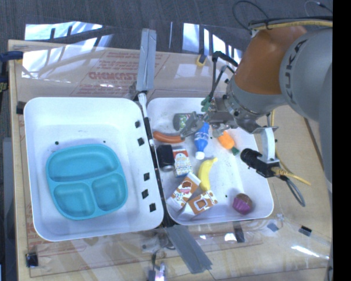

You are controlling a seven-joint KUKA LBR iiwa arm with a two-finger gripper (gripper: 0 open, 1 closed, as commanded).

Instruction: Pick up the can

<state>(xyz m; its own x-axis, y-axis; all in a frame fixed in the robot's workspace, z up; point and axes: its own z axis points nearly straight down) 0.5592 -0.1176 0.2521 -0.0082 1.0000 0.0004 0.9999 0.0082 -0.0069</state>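
One target: can (183, 121) lying at right bin's (263, 206) far end, beside end effector (206, 119); grip state unreadable. Better approached low, squarely across its body.

A blue tray (86, 180) is seen in the left bin (35, 122); in the right bin (263, 201), a banana (206, 172) at centre, a hot dog (168, 137) at 10 o'clock.

Dark grey carpet floor (76, 4) around wooden bench (105, 69); glare on clear sheet (64, 31); blue clamp (9, 56) at left edge.
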